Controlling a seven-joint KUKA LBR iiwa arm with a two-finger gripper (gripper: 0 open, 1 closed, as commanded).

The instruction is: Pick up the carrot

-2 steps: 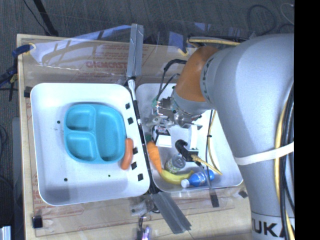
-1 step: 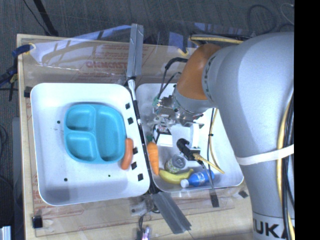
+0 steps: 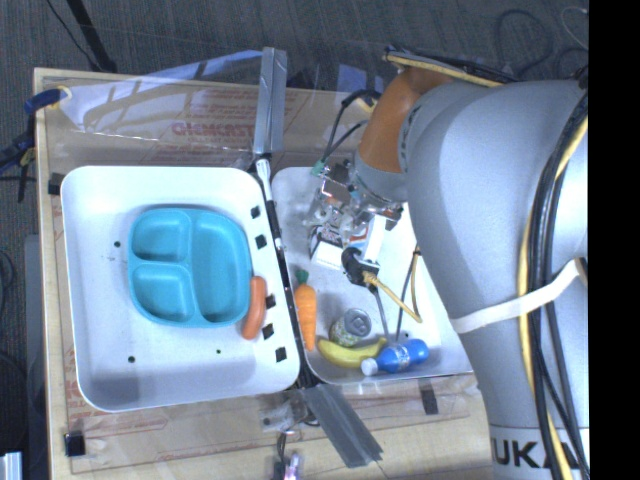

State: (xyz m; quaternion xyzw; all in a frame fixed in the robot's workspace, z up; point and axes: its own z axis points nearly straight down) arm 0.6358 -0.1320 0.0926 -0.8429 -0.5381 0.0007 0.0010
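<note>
The carrot [image 3: 306,314] is orange with a small green top and lies lengthwise along the left wall of the right bin [image 3: 440,363]. My gripper [image 3: 339,226] hangs over the upper middle of that bin, above and slightly right of the carrot and apart from it. The grey arm with its orange band comes in from the right and hides most of the bin's right side.
A tin can [image 3: 352,325], a banana [image 3: 350,351] and a blue bottle [image 3: 400,355] crowd the right bin's near end beside the carrot. The left bin [image 3: 100,358] holds a blue divided plate [image 3: 190,265] with a reddish sausage [image 3: 255,308] at its right edge.
</note>
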